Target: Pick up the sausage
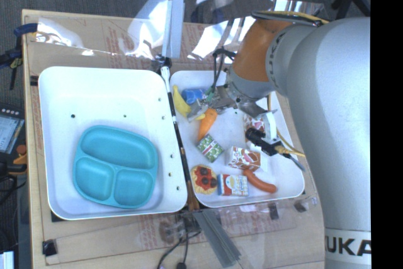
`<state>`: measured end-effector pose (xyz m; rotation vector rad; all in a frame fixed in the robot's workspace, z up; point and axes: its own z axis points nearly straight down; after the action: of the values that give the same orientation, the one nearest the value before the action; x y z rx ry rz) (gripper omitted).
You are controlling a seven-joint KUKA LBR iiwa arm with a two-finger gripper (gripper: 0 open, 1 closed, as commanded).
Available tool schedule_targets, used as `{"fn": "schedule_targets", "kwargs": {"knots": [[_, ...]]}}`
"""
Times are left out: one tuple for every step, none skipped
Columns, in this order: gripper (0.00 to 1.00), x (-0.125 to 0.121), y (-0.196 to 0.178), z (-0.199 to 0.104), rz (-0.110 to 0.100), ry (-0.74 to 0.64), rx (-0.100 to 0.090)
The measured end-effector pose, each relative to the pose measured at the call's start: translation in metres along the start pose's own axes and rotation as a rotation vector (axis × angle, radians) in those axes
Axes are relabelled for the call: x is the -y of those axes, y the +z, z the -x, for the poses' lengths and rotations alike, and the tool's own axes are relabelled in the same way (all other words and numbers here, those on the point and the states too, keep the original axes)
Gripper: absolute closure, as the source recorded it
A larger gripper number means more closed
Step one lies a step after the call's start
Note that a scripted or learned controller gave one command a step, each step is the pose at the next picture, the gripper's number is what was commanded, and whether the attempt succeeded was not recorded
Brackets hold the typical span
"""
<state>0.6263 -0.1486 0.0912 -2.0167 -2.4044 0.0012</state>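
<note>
Currently my claw point(217, 101) sits low over the far part of the right bin point(291, 154), reached in from the right with my orange band above it. Whether it is spread or clenched I cannot tell; the wrist hides that part. Nothing can be confirmed in its grasp. It stands just above the carrot point(206, 123), with the banana point(181, 101) and a blue item point(194, 96) just to its left.

Task item: the sausage point(260, 181) lies flat near the bin's near right corner, well apart from my claw. It rests just beside a small red and white carton point(243, 158) and another carton point(235, 184). A pizza slice point(204, 178) lies to their left, a green packet point(210, 148) between that and the carrot.

Left bin point(56, 135): holds a blue divided plate point(116, 165).
</note>
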Motion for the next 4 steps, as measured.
{"fn": "schedule_targets", "kwargs": {"knots": [[1.00,0.000,-0.009,0.000,-0.003,-0.003,-0.001],[1.00,0.072,-0.001,-0.045,0.002,-0.434,0.001],[1.00,0.139,-0.048,-0.073,0.000,-1.160,0.004],[1.00,0.055,-0.118,-0.105,0.002,-1.091,0.005]]}}
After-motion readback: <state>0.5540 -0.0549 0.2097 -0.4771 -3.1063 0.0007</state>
